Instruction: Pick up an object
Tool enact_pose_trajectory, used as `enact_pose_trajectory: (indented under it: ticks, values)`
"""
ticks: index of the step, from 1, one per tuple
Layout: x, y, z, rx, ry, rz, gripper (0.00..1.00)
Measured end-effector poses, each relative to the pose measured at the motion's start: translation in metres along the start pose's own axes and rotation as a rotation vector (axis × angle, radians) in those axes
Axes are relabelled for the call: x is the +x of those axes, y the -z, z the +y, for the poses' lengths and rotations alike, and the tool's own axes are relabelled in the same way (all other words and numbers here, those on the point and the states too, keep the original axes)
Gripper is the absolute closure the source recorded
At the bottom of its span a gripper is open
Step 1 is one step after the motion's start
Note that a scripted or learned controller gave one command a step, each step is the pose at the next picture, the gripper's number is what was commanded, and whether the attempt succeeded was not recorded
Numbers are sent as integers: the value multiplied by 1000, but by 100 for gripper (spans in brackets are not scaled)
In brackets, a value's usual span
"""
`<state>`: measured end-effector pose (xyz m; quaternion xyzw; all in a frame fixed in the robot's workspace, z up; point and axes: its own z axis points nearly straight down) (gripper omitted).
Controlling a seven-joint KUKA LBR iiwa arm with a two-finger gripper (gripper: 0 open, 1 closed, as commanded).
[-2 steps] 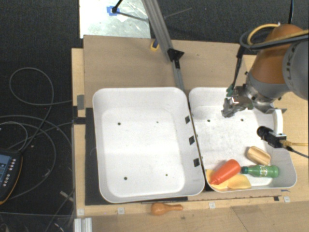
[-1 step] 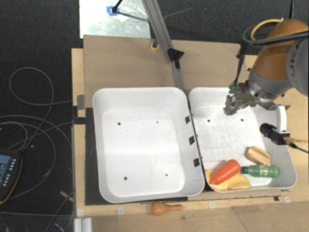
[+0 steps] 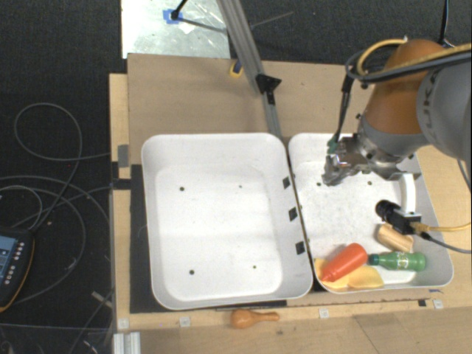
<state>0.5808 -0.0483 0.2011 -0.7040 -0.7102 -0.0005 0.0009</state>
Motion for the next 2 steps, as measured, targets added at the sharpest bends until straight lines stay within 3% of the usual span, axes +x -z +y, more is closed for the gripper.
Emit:
enact_pose_trajectory:
  ticks: [2]
  values:
    - [108, 33, -29, -2, 3, 2, 100]
